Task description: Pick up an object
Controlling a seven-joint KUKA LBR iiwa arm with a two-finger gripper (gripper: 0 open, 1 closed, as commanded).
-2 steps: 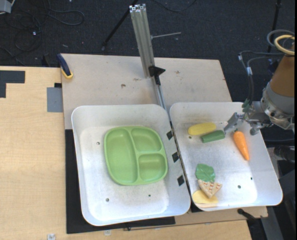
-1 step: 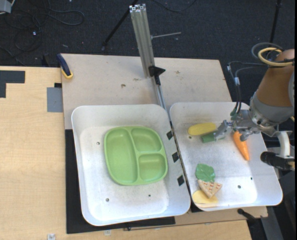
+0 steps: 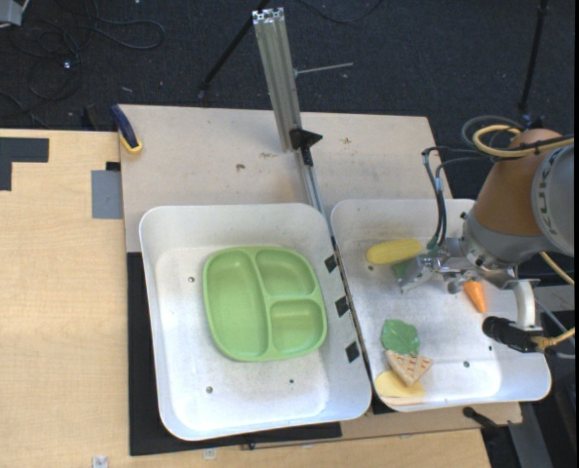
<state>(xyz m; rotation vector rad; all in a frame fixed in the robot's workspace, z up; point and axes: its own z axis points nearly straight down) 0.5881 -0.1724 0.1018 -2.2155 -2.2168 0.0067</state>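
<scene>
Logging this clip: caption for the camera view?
Gripper low in right bin beside yellow piece; green tray in left bin.

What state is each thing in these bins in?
Green plate: lying flat in the left bin, nothing in its compartments.
Banana: lying in the right bin, beside the tool.
Carrot: lying under the arm.
Green leaf: lying flat.
Sandwich wedge: lying near the front rim.

A green divided plate (image 3: 266, 302) lies in the left bin (image 3: 163, 261).

two white bins (image 3: 163, 261); one green divided plate (image 3: 265, 302); five small items (image 3: 400, 335) in the right bin.
</scene>
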